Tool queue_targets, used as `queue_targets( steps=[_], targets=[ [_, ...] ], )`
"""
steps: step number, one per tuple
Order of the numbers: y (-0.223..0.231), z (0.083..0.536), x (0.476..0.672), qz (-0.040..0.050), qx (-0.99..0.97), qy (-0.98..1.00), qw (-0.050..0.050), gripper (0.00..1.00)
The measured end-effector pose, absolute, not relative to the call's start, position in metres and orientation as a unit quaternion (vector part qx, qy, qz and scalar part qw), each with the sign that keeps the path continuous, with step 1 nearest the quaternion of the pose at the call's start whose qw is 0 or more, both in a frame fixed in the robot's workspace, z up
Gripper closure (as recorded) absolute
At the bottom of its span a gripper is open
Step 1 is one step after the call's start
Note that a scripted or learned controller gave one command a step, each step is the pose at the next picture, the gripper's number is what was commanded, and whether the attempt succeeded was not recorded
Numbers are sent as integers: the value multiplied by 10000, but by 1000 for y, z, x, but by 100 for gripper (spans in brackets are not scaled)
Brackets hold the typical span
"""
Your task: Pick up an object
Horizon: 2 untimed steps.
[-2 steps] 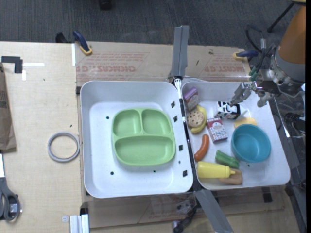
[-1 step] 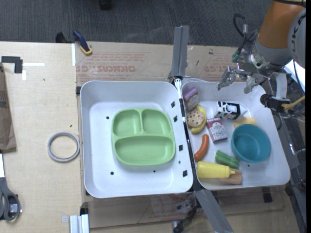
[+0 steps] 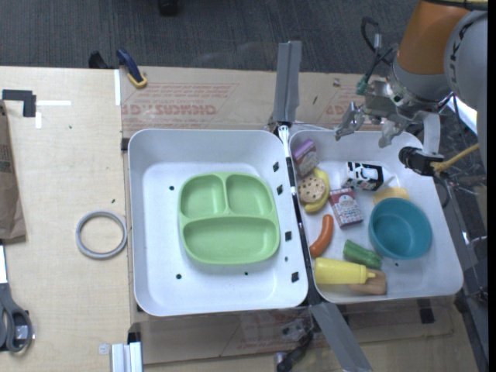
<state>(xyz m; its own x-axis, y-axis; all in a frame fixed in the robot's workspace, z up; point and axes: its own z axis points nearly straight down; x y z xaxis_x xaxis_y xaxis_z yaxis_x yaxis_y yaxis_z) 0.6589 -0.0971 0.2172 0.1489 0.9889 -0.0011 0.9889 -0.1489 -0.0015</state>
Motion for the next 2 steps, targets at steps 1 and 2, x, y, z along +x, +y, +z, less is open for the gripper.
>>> queue_targets(
  steps=[1, 2],
  targets=[
    [-98, 128, 649, 5, -7422, -6702, -4, 0],
    [-192, 170, 643, 3, -6705, -7419, -14, 0]
  ],
)
